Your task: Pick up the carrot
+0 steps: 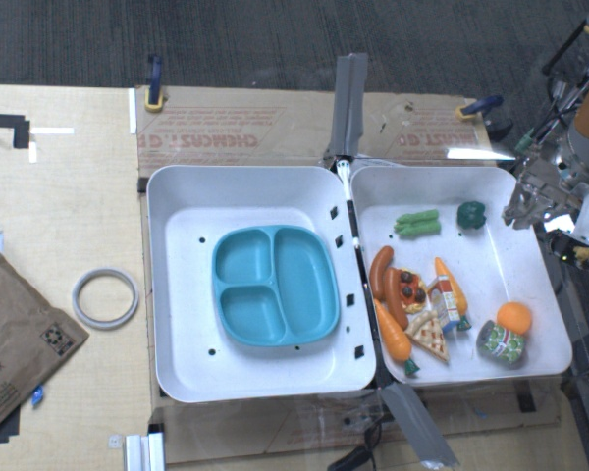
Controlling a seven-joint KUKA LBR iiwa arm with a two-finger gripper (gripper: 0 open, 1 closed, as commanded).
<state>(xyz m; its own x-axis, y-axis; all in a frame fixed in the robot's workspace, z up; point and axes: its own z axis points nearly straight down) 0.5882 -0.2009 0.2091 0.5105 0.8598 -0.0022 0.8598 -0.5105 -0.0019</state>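
The carrot [393, 334] is orange with a small green end. It lies in the right bin [501, 248] near the front left corner, pressed between the bin wall and a pizza slice [430, 337]. My gripper [527, 207] hangs over the bin's far right rim, well to the right of the carrot and farther back. The arm's grey wrist reaches in from the right edge.
Packed beside the carrot are sausages [383, 275], a small bottle [449, 297], a can [500, 342] and an orange [513, 316]. Green beans [417, 224] and a dark green pepper [471, 215] lie at the back. The left bin holds a teal divided plate [275, 285].
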